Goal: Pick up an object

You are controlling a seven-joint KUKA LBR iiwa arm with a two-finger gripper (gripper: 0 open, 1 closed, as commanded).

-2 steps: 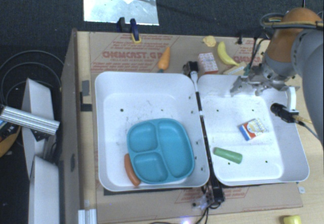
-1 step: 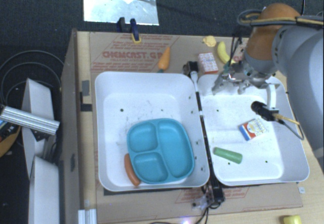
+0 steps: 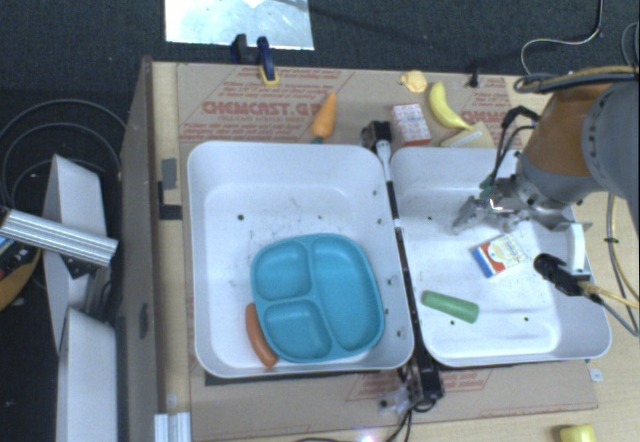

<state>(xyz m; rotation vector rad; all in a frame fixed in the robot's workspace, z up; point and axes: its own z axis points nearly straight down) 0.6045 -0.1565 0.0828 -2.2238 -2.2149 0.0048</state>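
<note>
Tool low in right bin, finger state unreadable. Small card just beside it (toward the camera), flat, long axis diagonal, apart from the green cylinder.

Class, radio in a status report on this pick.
Gripper low in right bin, fingers unclear. Small card and green cylinder lie apart from it.

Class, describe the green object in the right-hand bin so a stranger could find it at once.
Start at the right bin, the one the grey arm reaches into. Near its front edge, close to the divider between the bins, lies a short green cylinder. Its neighbour, a small card, is flat, white, red and blue.
</note>
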